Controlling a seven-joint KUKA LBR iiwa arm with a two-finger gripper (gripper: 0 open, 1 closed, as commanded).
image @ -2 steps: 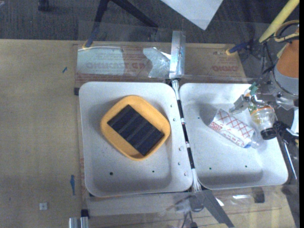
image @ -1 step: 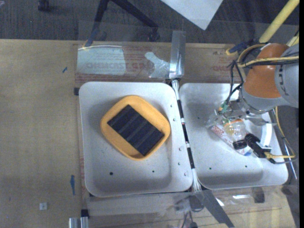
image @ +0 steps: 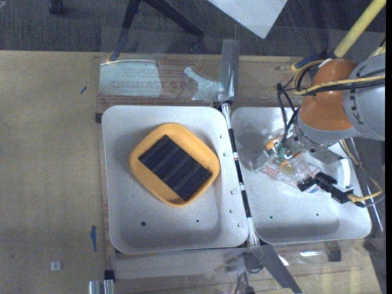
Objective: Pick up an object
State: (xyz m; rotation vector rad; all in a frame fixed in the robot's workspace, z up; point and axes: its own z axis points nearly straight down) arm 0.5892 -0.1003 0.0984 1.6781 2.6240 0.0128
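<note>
Two shallow white bins sit side by side on a tan bench, with dark carpet and the legs of an office chair beyond its far edge. Inside the right bin [image: 318, 222] lies a small clutter of objects [image: 286, 164], a crinkled clear wrapper with red and green bits among them, gathered near the bin's middle and toward its far side; these look like the likeliest target for the pick, though what each item is stays too small to tell. Directly over that clutter hangs the gripper [image: 288, 147], its tip low and apparently right at the pile, while a black piece with a yellow cable [image: 334, 187] juts out just beside it toward the bin's right wall. Whether the hand is wide, narrow or clamped on anything cannot be told, since the wrist hides it from above. My reading is that the step in hand is the descent or the grasp itself, with no object visibly lifted; the next move calls for a sure closure on one item and a straight rise clear of the rim. Behind the wrist, the orange band [image: 327, 97] and grey arm [image: 367, 100] slope in from the right, pitched steeply downward. Well apart, the left bin [image: 122, 219] holds a yellow tray [image: 174, 163] with a dark ribbed panel, untouched.
</note>
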